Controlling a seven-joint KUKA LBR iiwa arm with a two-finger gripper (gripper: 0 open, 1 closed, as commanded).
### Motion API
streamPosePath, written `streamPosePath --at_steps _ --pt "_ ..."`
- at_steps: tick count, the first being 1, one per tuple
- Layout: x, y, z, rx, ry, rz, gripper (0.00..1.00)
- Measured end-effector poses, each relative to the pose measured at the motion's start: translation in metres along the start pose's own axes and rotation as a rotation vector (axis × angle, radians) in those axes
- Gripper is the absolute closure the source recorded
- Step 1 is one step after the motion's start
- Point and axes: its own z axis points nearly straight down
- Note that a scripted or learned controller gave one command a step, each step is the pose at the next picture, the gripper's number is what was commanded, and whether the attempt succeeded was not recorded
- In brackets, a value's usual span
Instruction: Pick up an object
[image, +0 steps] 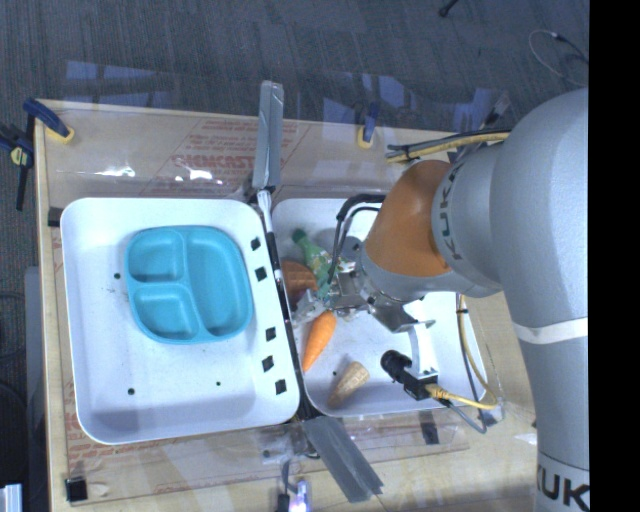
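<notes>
Fingers: we cannot tell whether they are spread or pressed together — the wrist body hides them from above.
Gripper (335, 293): we see it low inside the right bin, at that bin's left side, just above the carrot's top end; whether it touches anything we cannot tell.
Carrot (316, 340): orange, lying at a slant in the right bin close to the bin's left wall, its thick end toward the gripper, its tip pointing to the bin's near left corner.
Green object (312, 252): we make out a green, partly clear item in the right bin's far left part, just beyond the gripper; its kind is unclear.
Brown object (296, 274): a reddish-brown lump in the right bin between the green object and the carrot, against the bin's left wall.
Cone (348, 380): a tan, ribbed cone-shaped piece near the right bin's front edge, beside the carrot's tip but apart from it.
Arm (480, 220): grey, with its orange band over the right bin's far right part — it covers much of that bin.
Right bin (380, 405): white, shallow.
Left bin (90, 300): white, touching the right bin's left side.
Blue plate (188, 282): a three-compartment tray lying flat in the left bin, well apart from the right bin's items.
</notes>
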Motion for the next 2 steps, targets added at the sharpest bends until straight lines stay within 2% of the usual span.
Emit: streamPosePath --at_steps 1,2 --pt "-0.049 -0.011 0.022 0.003 0.008 0.095 0.0" --pt "-0.05 -0.011 0.012 0.003 0.009 0.09 1.0"
